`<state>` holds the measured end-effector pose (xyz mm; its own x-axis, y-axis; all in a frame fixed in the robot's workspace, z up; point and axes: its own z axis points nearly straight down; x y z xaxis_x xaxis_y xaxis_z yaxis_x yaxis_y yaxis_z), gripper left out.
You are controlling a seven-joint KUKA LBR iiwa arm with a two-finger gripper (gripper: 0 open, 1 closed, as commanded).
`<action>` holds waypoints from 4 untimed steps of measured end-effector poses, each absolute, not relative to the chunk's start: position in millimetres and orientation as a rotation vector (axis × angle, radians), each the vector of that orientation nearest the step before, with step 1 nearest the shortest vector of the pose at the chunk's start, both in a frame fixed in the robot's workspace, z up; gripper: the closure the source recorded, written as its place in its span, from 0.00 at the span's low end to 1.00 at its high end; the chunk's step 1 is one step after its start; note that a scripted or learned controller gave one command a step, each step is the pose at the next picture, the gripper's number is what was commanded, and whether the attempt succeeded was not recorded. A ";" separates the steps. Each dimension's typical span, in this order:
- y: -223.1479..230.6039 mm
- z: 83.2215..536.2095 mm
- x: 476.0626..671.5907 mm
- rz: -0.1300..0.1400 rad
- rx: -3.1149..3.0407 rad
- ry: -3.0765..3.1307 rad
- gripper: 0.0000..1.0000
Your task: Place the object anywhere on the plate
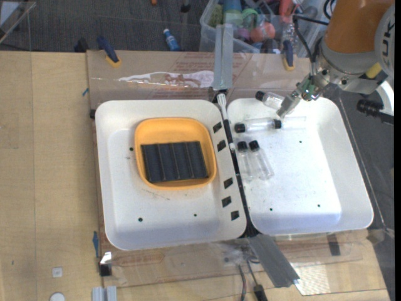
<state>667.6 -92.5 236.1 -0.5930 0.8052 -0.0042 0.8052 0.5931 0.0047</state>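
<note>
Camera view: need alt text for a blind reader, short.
The gripper hangs over the right bin's far edge, near small clear vials with black caps. In the left bin an orange plate already holds a dark ribbed block.

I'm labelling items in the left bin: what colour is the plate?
Orange-yellow; the plate carries a dark ribbed slab, clearest in the camera view.

Grey arm (369, 39), broad orange band (357, 14)
</note>
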 end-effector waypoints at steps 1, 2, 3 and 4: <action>-95.3 264.7 668.0 0.003 1.268 2.867 1.00; -95.4 264.7 668.0 0.003 1.268 2.867 0.00; -94.9 276.4 669.5 0.008 1.265 2.860 1.00; -155.5 433.8 637.9 0.001 1.018 2.963 1.00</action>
<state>637.9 -155.5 433.8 -0.7888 0.6147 -0.0075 0.6146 0.7888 0.0035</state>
